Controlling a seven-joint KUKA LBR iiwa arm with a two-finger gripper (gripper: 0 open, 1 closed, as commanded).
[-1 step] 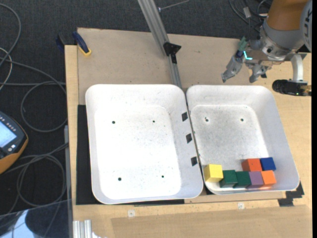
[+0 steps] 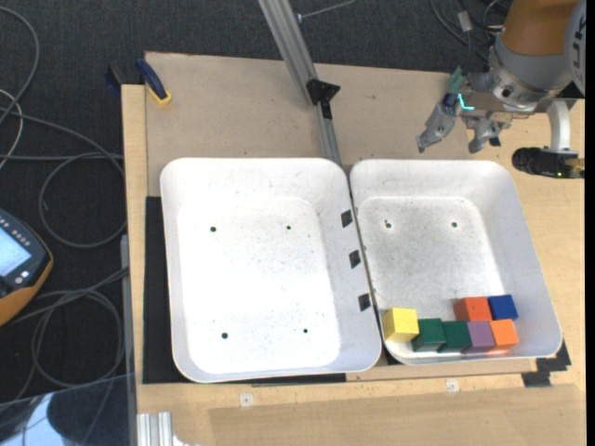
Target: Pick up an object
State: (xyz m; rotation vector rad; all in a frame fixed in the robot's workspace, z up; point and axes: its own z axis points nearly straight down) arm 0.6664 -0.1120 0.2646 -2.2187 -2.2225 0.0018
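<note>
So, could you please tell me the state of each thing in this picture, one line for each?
Grey two-finger claw: open, holding nothing, above the bench beyond the right bin.
Right shallow white plastic bin: holds all the blocks, clustered at its near edge.
Left shallow white plastic bin: sits flat beside the right bin.
Yellow cube block: resting in the bin, at the cluster's left end, ungrasped.
Blue cube block: resting at the cluster's right end.

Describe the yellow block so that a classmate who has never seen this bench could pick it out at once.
Start at the right-hand white bin and look along its near edge, where a cluster of small coloured blocks lies. The yellow block sits at the left end of that cluster, next to a dark green block. It is the only yellow one there, and the block nearest the divide between the two bins.
</note>
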